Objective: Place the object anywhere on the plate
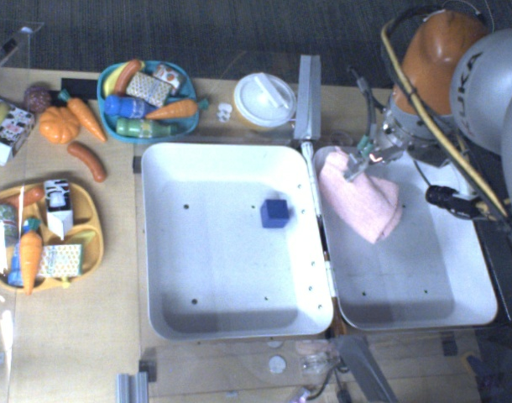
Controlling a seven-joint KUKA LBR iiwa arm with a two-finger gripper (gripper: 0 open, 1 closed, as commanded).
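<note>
A: Where does the arm [483, 74] sit?

B: It comes in from the right, grey, with its orange band [436, 44] high in the upper right corner. It bends down and leftward over the far end of the right bin [424, 300], and cables loop around the wrist.

A: And the gripper [363, 164]?

B: It hangs low at the far left corner of that bin, tilted toward the left. Whether it is released or clenched cannot be told; the tips are too small and blurred against what lies beneath them.

A: What lies beneath?

B: A pink cloth [365, 204], crumpled, touching or just under the gripper and spreading from it toward the near side of the bin. Nothing can be seen lifted.

A: And the object?

B: A small blue cube [275, 212], well apart from the gripper, off to its left and a little nearer the camera, on the floor of the left bin [222, 309]. It rests alone near the middle.

A: Any plate?

B: A white round dish with a yellow rim [265, 102] stands beyond the left bin, left of the gripper and farther back. Farther left still are a blue bowl [148, 101] and a yellow tray [46, 238], both heaped with toy food.
</note>
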